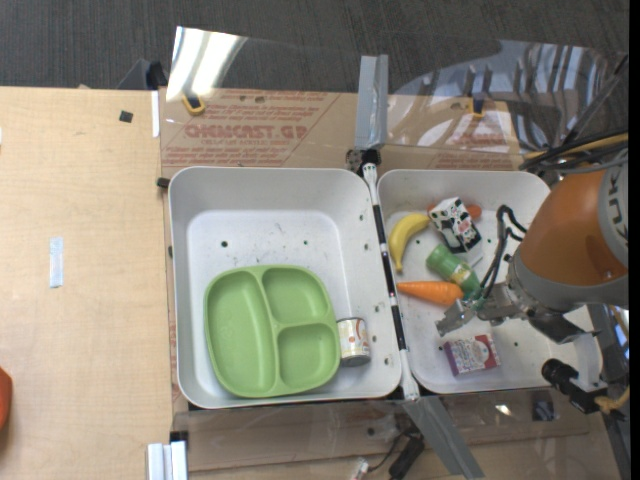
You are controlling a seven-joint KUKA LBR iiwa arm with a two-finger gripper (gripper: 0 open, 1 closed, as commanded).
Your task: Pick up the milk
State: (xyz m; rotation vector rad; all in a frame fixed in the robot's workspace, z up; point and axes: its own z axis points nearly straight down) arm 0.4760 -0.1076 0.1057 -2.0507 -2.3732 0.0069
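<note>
The small white milk carton with black cow patches (455,222) lies in the far part of the right-hand shallow white plastic bin (520,373), just right of the yellow banana (405,238) and just beyond the green bottle (450,265). It lies tilted, its long axis running from far-left to near-right. The grey two-finger gripper (458,318) hangs over the bin's middle, near the orange carrot (432,292) and the small purple-pink packet (470,354). So the carton lies on the far side of the fingertips, past the bottle. Whether the fingers are parted I cannot tell, and nothing is visibly between them. The arm enters from the right, its wrist angled down-left.
</note>
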